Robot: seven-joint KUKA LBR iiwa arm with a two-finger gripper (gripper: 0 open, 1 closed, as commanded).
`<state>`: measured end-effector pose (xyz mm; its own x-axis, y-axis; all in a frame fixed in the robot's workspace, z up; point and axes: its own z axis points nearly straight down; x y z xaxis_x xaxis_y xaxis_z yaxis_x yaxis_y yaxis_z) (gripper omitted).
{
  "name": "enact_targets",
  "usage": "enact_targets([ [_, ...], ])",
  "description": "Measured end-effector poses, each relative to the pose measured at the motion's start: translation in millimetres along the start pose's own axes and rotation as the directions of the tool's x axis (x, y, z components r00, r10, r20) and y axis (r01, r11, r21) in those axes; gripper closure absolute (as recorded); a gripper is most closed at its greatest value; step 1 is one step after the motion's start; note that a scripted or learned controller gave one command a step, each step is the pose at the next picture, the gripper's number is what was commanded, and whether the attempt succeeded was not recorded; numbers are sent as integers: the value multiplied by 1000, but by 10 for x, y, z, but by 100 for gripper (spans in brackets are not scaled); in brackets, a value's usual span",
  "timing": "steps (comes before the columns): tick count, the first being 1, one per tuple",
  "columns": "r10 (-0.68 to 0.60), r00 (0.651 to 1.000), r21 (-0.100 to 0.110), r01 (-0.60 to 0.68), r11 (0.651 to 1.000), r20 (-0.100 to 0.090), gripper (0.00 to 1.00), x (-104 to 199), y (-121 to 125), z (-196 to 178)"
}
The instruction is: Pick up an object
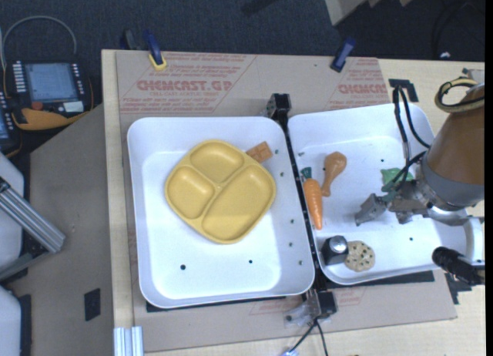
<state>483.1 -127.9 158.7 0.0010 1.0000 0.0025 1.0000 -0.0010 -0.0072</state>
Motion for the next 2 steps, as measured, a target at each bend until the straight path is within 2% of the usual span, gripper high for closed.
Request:
enact_targets([
  [1,-1,1000,-2,1,1000,-1,0,-76,-35,574],
  [2,0,1000,-12,0,1000,5,100,-85,-17,433],
])
